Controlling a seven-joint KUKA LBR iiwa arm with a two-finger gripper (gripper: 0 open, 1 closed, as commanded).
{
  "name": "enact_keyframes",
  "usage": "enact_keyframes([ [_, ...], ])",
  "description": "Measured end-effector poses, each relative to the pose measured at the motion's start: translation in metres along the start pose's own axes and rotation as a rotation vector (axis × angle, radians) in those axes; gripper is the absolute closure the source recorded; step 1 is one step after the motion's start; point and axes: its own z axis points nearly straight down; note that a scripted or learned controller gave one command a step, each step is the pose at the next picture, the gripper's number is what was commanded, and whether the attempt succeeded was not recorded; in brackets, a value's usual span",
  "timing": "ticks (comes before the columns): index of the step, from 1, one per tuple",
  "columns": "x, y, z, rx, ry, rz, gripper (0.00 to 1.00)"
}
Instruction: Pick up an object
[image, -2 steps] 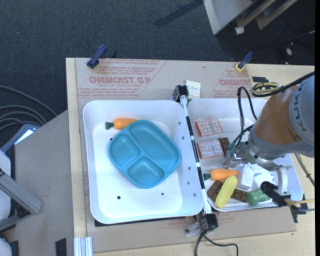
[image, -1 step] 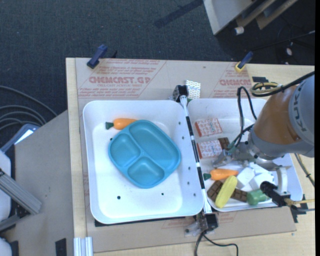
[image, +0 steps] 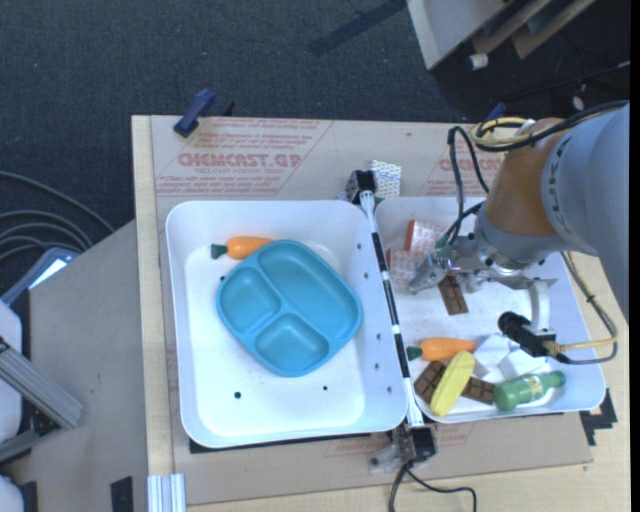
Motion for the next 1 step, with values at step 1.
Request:
enact_keyframes([
  [1, -0.0004, 0.0004, -0.0102, -0.002, -0.001, 0.000, 1.00],
])
